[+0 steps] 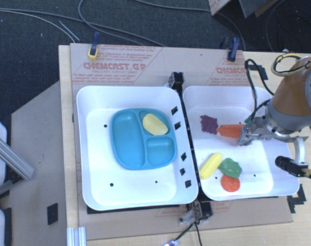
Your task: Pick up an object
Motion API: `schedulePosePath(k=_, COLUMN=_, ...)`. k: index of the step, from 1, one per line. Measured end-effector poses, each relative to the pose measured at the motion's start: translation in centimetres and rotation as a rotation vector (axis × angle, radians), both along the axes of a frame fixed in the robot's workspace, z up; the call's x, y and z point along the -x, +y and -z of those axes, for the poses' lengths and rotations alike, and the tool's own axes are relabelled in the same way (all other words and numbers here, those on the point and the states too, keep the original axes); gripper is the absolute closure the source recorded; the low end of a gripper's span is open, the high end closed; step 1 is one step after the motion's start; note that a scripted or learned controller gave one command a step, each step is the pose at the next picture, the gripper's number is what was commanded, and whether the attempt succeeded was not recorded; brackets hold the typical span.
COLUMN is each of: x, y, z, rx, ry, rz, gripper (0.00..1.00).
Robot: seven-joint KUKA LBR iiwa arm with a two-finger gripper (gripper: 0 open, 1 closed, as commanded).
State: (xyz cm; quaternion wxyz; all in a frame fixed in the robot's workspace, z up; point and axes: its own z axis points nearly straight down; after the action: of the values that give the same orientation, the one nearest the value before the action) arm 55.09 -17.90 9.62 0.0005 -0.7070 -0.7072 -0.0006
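The gripper (246, 136) sits low in the right bin (257, 97), near its right edge, fingers closed on the right end of the orange carrot (228, 131). The carrot lies across the bin's middle, just beside the purple grapes (209, 123). Near the front edge lie the yellow corn cob (210, 165), green broccoli (230, 167) and red tomato (230, 183). The left bin (94, 137) carries a blue divided plate (129, 142) holding a yellow lemon (155, 124).
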Motion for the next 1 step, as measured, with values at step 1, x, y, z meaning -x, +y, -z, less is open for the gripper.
schedulePosePath(k=1, x=-0.98, y=0.67, z=-5.47, rx=0.003, ry=-0.006, rz=-0.002, gripper=1.00)
